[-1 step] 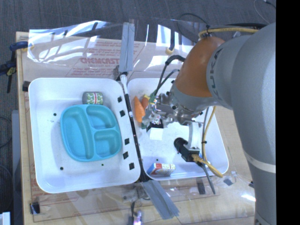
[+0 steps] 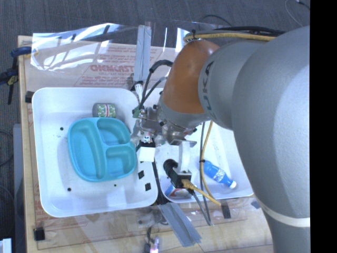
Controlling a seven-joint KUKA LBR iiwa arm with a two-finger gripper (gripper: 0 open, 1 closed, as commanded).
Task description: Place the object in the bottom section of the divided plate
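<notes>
claw (image 2: 143,137): hovering at plate's right rim, can't tell if spread or pressed
plate (image 2: 89,157): lying in left bin (image 2: 47,141)
can (image 2: 104,110): sitting beside plate's far rim
bottle (image 2: 218,174): lying in right bin (image 2: 221,149)

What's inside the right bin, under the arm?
A blue bottle lies there, and a bit of something red and white shows at the bin's near rim. The arm covers the rest, so more could be hidden.

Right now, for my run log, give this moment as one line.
arm above bin divide | divided plate left bin | blue bottle right bin
</notes>
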